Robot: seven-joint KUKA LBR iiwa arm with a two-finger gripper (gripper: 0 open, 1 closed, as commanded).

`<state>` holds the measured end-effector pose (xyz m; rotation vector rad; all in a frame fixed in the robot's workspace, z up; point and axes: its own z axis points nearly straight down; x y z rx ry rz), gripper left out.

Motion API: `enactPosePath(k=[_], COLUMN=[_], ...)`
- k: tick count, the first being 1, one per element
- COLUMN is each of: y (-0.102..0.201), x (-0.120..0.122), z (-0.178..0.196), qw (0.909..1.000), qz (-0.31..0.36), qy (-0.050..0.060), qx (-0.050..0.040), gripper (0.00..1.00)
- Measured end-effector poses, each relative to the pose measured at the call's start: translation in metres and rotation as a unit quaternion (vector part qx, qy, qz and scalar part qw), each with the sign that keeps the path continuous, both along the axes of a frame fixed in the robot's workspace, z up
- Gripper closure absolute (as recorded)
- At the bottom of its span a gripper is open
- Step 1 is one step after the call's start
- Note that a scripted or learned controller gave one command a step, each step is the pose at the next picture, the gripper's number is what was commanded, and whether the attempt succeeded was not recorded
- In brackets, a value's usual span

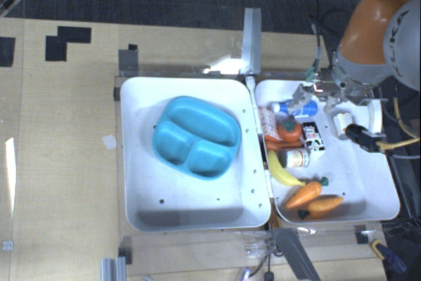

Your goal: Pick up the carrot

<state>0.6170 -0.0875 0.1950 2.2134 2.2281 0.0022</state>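
Lying slantwise in the right bin (388,197), carrot (303,195) points its green top up-right; labels unreadable, can't tell the gripper (314,97) state.

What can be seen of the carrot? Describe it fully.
The carrot is orange and tapered, with a small green stub at its upper right end. It lies on its side, slanted, near the front of the right bin. Its lower edge touches an orange bread-like item, and the banana lies just above left.
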Motion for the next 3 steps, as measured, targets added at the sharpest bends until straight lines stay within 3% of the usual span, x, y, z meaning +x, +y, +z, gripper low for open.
enactPosePath(k=[1, 2, 3], y=[-0.046, -0.004, -0.003], x=[-0.074, -0.126, -0.122], z=[-0.066, -0.106, -0.095], qw=[0.9871, 0.9876, 0.9878], qz=[-0.16, -0.157, -0.156], qy=[0.001, -0.007, -0.01], qx=[0.0004, -0.0002, 0.0007], gripper=[0.0, 0.0, 1.0])
